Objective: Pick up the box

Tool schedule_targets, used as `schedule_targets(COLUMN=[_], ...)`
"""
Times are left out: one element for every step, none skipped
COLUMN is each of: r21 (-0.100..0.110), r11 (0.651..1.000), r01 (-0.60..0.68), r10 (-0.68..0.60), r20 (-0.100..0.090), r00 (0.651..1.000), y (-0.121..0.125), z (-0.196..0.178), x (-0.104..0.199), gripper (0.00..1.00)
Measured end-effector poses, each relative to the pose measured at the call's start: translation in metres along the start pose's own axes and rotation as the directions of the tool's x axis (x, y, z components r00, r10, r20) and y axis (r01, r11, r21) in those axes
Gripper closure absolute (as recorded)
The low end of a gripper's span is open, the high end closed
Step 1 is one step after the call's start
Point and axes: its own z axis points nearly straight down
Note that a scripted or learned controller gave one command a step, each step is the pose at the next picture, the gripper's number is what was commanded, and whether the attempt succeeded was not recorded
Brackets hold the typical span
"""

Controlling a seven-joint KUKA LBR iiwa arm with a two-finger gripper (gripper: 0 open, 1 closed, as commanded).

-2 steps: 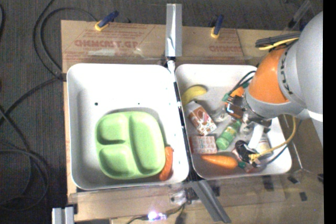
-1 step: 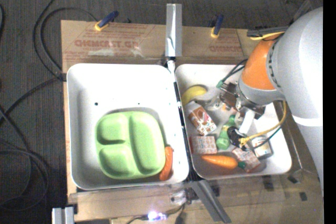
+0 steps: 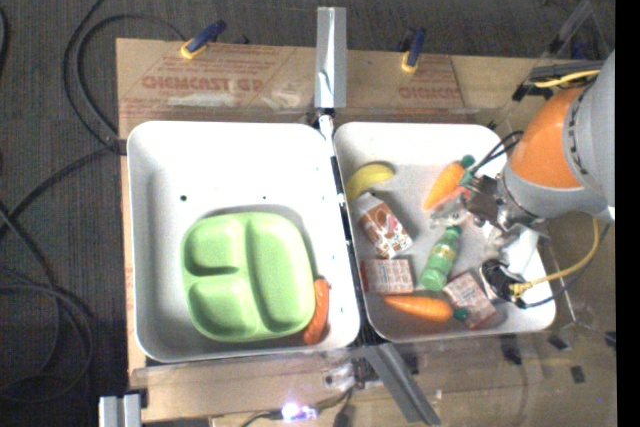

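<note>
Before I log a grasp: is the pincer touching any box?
Cannot tell. In the camera view the pincer sits above the green bottle, between the boxes; the wrist hides any contact.

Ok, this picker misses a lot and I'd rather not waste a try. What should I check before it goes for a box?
1. Box in view: ok, one box lies in the right bin, others beside it.
2. Box top uncovered: ok.
3. Room for fingers: not ok, carrot touches it, green bottle close.
4. Gripper above the box: not ok, it is off to the right.
5. Fingers open: cannot tell.
</note>
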Motion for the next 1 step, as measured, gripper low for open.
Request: schedule_targets(r21=[-0.009], r11=[0.991], r01=[0.133], r10=[-0.133], r20=[-0.017], r00=[0.991], y=[-0.0337], z=[-0.0054], x=[-0.0344], gripper=[0.00])
